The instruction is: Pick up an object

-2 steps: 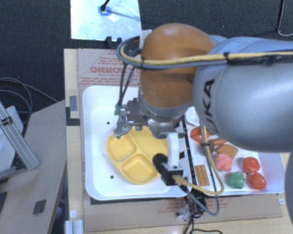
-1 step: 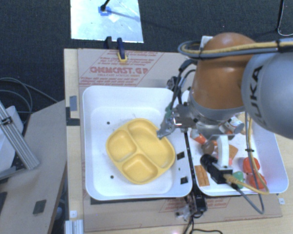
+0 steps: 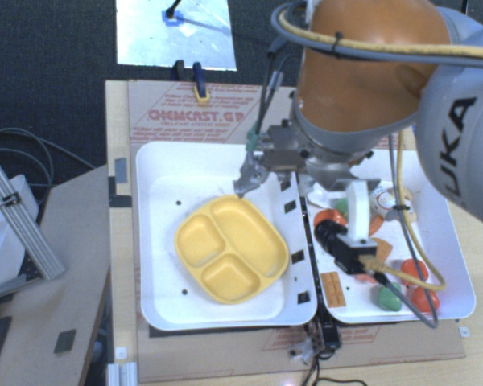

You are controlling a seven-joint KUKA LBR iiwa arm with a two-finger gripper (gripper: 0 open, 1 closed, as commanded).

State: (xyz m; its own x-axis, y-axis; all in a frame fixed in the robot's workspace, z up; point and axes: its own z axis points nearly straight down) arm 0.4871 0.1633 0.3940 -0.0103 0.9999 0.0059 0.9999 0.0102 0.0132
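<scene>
While the arm [image 3: 370, 63] reaches in from the right, the tabletop [image 3: 76, 215] carries two white bins side by side. At the tabletop's far edge, behind the bins, lies a cardboard sheet [image 3: 189, 115] w/ red print, and a blue-and-yellow clamp [image 3: 200, 83] sits on that sheet's far edge.

The left bin [image 3: 154, 215] holds a yellow plate [image 3: 229, 248] w/ three compartments. It lies flat and skewed, nearer the bin's right and near edges than its left edge.

The claw [image 3: 246, 183] hangs at the plate's far rim, approx. mid-way along the bin's far half. Can't tell whether it touches the plate. Can't tell either whether the claw is wide or narrow, as the wrist blocks the view.

The right bin [image 3: 460, 284] is partly covered by the arm.
- An orange-red piece [image 3: 332, 215] sits by the bin's left edge.
- A flat orange card [image 3: 332, 288] lies nr the near-left corner.
- A pale piece [image 3: 385, 198], too blurred to name, sits toward the bin's ctr.
- A green piece [image 3: 388, 298] lies by the near edge, just beside an orange-red ball [image 3: 424, 299].
- An orange ball [image 3: 412, 270] sits just behind those two.
</scene>
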